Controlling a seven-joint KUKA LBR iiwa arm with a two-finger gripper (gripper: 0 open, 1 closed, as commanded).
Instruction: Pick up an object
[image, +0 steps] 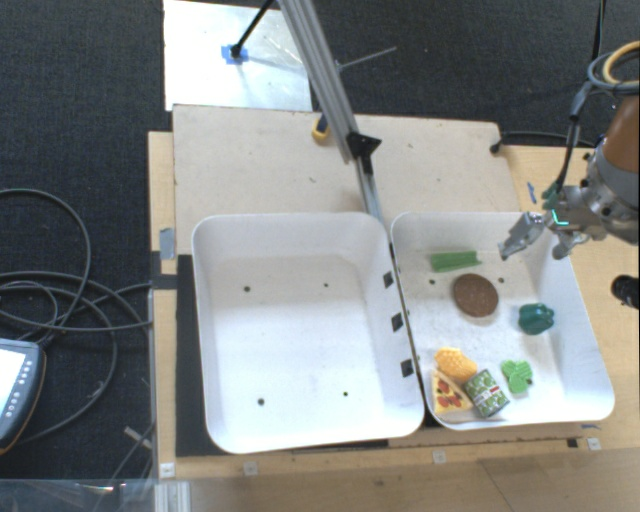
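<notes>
A: Nearest the lens?
B: Striped can (488, 393), pizza slice (449, 392), green toy (517, 375) at right bin's (590, 345) near edge.
A: Jaws?
B: My jaws (538, 238) spread, nothing between, above the far rim. Brown disc (475, 296) sits mid-bin.

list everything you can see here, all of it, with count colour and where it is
bins: 2, white, side by side on the bench
green block: 1, green, far end of the right bin
brown disc: 1, brown, middle of the right bin
teal toy: 1, teal, right side of the right bin
yellow piece: 1, yellow, near end of the right bin
pizza slice toy: 1, yellow and red, near corner of the right bin
can: 1, green label, beside the pizza slice toy
small green toy: 1, light green, right of the can
tablet: 1, grey, on the floor at left
cables: several, black, on the floor at left
gripper: 1, silver, over the right bin's far right corner
</notes>
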